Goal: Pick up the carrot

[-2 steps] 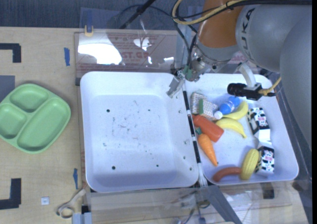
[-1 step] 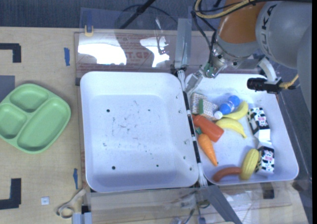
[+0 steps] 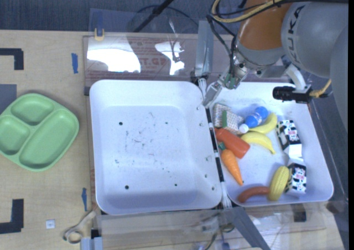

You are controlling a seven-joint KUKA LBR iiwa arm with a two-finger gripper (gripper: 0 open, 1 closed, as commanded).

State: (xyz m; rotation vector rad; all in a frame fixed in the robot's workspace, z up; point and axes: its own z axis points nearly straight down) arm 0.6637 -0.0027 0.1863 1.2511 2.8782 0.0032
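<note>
The gripper (image 3: 214,91) is seen above the right bin's (image 3: 318,157) upper-left corner; whether it is spread or closed cannot be told. The carrot (image 3: 232,166) lies below it, well apart, near the bin's left wall, touching a red-orange bottle (image 3: 233,141). Bananas (image 3: 262,135) lie nearby.

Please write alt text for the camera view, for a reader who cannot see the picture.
A grey robot arm with its gripper hangs over the top left corner of the right bin, above the carrot, which lies by the bin's left wall among toy foods such as bananas. A green divided plate rests on the bench left of the left bin.
</note>
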